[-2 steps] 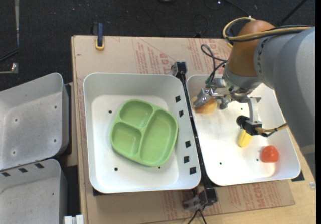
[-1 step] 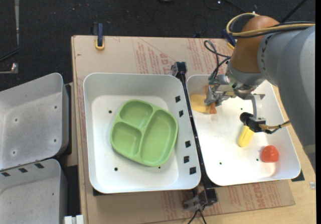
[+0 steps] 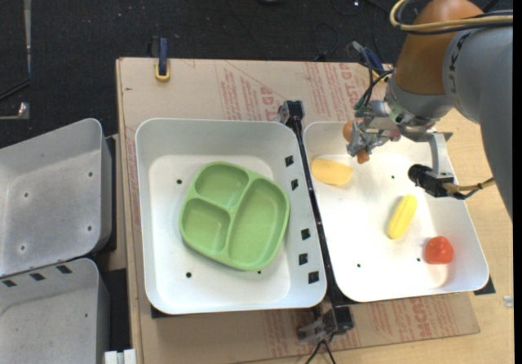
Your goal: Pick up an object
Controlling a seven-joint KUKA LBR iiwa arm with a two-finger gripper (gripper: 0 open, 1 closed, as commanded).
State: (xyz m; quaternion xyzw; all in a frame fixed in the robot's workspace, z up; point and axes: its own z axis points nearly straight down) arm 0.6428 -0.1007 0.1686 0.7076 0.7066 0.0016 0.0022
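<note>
The arm (image 3: 457,52) reaches in from the right, wrist bent down over the right bin's (image 3: 465,281) far edge. Its gripper (image 3: 360,144) hangs at the far left corner, fingers pinching a small orange object (image 3: 352,130). Just beside it lies a pale yellow piece (image 3: 332,171); a corn cob (image 3: 400,216) sits mid-bin, a tomato (image 3: 438,250) near the right edge. The left bin (image 3: 155,215) carries a green tray (image 3: 235,215).

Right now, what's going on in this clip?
A grey KUKA arm reaches in from the right, its gripper over the far left part of the right bin. It hangs just behind a pale yellow rounded object. A small orange thing sits at its tip; whether it is gripped cannot be told. A yellow corn cob and a red item lie nearer the front of that bin. The left bin holds a green divided plate.
</note>
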